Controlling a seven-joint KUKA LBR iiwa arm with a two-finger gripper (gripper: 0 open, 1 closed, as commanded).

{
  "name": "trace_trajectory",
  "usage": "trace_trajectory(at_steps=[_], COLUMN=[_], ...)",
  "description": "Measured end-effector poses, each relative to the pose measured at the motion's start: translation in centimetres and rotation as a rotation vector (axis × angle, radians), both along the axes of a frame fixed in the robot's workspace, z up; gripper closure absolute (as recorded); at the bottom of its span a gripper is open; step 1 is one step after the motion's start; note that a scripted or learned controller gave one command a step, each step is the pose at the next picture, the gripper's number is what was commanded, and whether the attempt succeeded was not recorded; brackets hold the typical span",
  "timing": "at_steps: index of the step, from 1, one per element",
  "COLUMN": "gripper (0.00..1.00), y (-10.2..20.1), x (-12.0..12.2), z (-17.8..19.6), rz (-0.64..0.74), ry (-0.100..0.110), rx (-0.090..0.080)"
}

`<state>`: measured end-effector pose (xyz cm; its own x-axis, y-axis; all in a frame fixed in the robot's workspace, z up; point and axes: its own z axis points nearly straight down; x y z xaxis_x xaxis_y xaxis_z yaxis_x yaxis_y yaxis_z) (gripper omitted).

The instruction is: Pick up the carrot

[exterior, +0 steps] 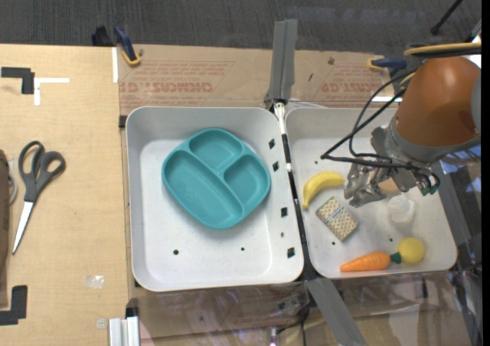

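Observation:
The orange carrot [369, 262] with a green stem end lies flat along the front edge of the right bin [306, 138], stem pointing right toward a yellow lemon [412, 249]. My gripper [363, 189] hangs over the middle of the right bin, well above and behind the carrot, between a banana [321, 184] and a clear cup [400, 209]. Nothing shows between its fingers. The orange wrist band and cables hide the part of the bin behind it.
A patterned small box [338, 218] lies just below the gripper, left of the carrot. The left bin [145, 260] holds a teal divided plate [217, 177]. Scissors [34, 176] lie on the bench at far left.

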<state>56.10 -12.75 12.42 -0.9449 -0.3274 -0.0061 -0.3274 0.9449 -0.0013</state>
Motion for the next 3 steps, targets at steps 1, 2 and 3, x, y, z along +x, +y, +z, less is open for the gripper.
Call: trace_trajectory(at_steps=[1,2,3], gripper=[1.0,1.0,1.0], y=[5.8,8.5,5.8], x=[-4.7,-8.1,-7.7], z=[6.8,19.0,15.4], rz=[-0.484,-0.22,0.034], ry=[0.004,0.001,0.006], rx=[0.001,0.0,0.0])
